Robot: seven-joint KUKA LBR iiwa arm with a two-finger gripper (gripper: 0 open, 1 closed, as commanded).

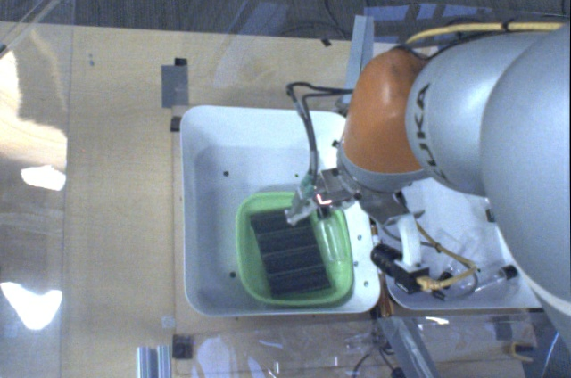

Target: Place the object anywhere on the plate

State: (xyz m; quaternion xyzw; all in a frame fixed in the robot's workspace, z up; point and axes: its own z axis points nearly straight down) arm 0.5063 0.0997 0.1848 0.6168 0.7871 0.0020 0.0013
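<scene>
Claw (308, 209) poised over the upper right part of the green plate (252, 265), low and close to it; whether spread or closed cannot be told, hidden under the wrist. Just below and left of the claw, a dark ribbed object (287, 256) lying flat on the plate, slanted, reaching toward the plate's lower edge. Plate resting in the left white bin (207, 189), toward its lower right corner. Right of the claw, the right bin (464, 300), mostly covered by the grey arm (500, 118) with its orange band (385, 122). Pale wooden surface (107, 189) well to the left.
</scene>
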